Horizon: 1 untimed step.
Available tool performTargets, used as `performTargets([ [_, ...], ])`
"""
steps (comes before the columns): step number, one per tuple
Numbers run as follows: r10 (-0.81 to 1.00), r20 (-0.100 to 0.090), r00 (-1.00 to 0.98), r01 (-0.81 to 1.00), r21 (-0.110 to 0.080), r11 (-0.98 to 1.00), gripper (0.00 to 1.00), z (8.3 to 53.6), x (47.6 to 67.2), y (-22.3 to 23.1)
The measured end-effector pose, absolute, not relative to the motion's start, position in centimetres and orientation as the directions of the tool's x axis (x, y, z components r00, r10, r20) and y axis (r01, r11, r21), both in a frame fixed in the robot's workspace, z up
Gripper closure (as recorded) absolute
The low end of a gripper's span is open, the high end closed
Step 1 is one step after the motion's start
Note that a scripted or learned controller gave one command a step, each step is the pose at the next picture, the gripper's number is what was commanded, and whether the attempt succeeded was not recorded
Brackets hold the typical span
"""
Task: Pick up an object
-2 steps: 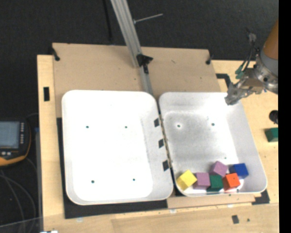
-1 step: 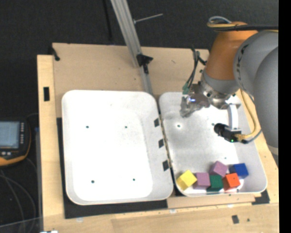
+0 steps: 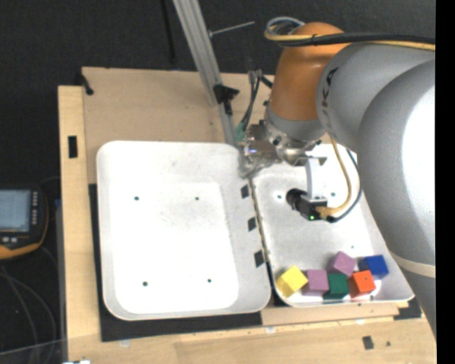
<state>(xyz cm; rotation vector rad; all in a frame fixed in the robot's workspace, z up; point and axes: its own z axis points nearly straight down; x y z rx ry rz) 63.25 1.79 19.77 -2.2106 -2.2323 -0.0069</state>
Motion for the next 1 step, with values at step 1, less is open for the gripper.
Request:
performTargets([
  [1, 1.000, 0.003, -0.009, 1.000, -0.001, 0.009, 1.00, 19.67, 61.88, 9.10],
])
